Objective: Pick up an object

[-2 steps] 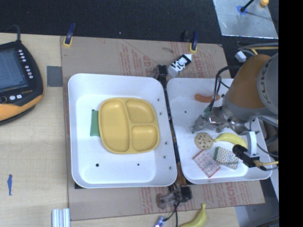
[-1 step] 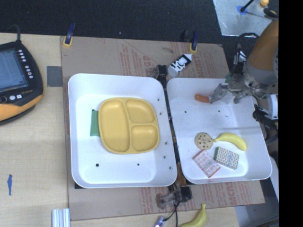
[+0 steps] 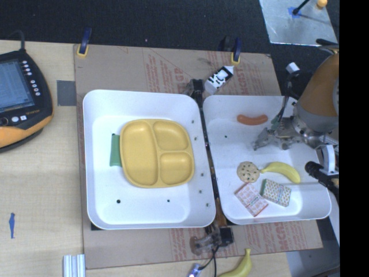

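On the bench, two shallow white bins sit side by side: the left bin (image 3: 98, 154) carries a large yellow divided tray (image 3: 157, 152) with a green block (image 3: 115, 150) tucked against and partly under its left edge, while the right bin (image 3: 222, 203) holds all the small loose things. The arm (image 3: 320, 94) reaches in over the right bin's far right side, and the gripper (image 3: 277, 138) hangs low above bare white floor in the upper middle of that bin. Its fingers (image 3: 260, 143) look splayed apart, and nothing shows between them, so it has hold of nothing. From here the step in hand reads as the approach before a grasp, with the pick not yet made. The candidates lie around it: a yellow banana (image 3: 282, 171) just below and to the right of the gripper, a red sausage (image 3: 252, 119) near it toward the far wall, a round cookie (image 3: 248, 171) touching the banana's left tip, then a green patterned packet (image 3: 277, 193) and a red-and-white packet (image 3: 251, 199) side by side near the front wall, their edges close or overlapping. The next move probably calls for choosing one target, centring the open fingers over it and turning the wrist to straddle its narrow side, and descending until the tips flank it before closing; the sausage stands clear of everything, whereas the flat packets look hard to get under.
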### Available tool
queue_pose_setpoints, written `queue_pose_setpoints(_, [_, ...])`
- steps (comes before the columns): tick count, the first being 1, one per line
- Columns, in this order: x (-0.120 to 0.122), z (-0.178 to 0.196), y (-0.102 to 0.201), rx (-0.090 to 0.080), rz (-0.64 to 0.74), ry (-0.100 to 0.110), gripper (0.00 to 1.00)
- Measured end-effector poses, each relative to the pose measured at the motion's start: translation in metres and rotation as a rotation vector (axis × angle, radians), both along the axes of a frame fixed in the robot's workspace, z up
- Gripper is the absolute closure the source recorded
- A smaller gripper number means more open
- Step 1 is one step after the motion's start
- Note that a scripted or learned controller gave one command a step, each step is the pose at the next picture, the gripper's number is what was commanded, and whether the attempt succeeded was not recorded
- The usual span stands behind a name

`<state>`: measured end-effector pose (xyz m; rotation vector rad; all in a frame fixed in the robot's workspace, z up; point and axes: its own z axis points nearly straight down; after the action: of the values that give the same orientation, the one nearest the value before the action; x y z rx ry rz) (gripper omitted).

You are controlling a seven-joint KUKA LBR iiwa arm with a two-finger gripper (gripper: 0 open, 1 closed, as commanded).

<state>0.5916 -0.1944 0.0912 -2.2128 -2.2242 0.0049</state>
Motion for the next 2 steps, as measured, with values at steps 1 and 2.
queue_pose_setpoints(1, [-0.037, 0.007, 0.076, -0.001, 0.001, 0.0, 0.0])
queue_pose_setpoints(2, [-0.067, 0.001, 0.071, -0.001, 0.002, -0.001, 0.0])
